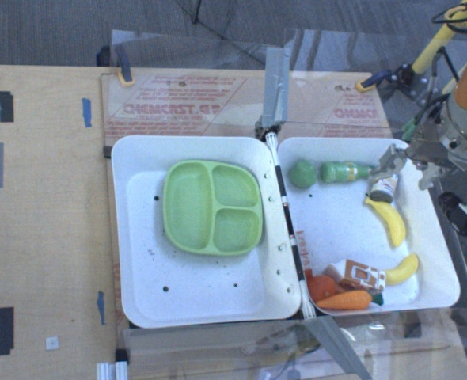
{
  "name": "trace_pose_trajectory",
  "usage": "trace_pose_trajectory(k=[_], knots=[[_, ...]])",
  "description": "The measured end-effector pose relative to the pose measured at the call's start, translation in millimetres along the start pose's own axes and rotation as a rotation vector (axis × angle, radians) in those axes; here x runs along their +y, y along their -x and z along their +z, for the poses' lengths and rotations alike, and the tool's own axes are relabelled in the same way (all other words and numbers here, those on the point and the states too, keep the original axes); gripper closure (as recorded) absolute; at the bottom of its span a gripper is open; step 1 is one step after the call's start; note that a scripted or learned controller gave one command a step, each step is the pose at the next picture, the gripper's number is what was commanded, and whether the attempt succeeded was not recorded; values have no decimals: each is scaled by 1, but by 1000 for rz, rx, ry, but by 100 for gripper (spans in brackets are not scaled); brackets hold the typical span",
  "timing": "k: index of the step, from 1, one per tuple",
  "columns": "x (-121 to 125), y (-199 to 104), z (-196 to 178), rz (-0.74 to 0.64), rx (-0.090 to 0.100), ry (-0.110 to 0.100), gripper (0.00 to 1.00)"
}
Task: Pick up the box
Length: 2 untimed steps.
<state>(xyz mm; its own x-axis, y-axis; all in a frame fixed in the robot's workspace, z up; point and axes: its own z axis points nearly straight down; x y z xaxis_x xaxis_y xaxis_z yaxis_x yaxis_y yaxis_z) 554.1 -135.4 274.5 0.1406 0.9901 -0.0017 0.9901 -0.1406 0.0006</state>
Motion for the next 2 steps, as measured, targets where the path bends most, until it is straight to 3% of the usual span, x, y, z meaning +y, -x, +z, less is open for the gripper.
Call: trace_pose_trajectory(k=[1, 2], knots=[[-59, -44, 90, -57, 2, -2, 0], [-58, -43, 80, -55, 2, 1, 100]])
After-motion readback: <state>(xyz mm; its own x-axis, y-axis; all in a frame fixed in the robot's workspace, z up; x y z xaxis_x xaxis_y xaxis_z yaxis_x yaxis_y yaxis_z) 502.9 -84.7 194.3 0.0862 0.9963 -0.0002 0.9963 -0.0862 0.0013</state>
